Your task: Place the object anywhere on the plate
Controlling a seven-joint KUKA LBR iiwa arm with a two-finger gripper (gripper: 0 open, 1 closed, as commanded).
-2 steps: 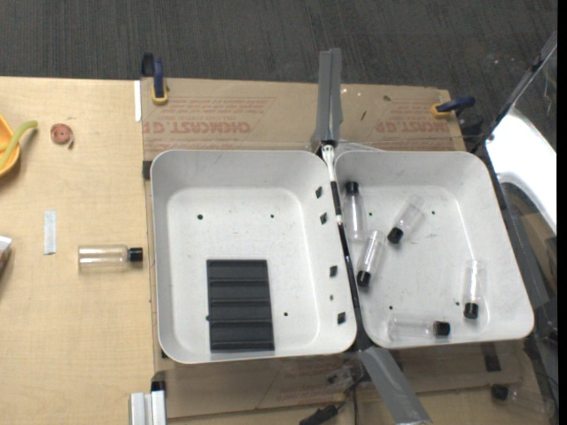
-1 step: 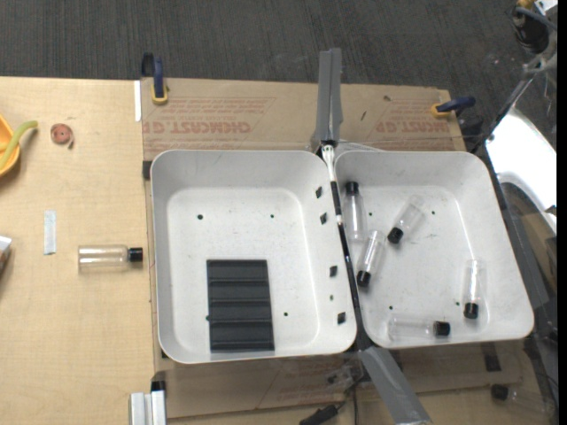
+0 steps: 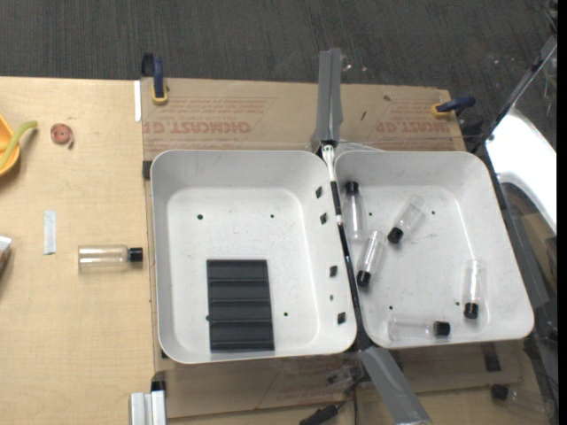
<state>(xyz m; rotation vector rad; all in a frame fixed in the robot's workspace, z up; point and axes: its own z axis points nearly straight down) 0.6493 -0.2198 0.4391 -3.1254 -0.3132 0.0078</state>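
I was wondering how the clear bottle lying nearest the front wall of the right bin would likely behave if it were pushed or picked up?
The clear bottle lies on its side and looks round, so a push would probably roll it. It looks see-through and without contents, so it is likely light. Its smooth wall may slip in a grip; the black cap end may hold better. The right bin should stop it.

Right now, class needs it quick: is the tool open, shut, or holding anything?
Tool: cannot be told from the camera view.
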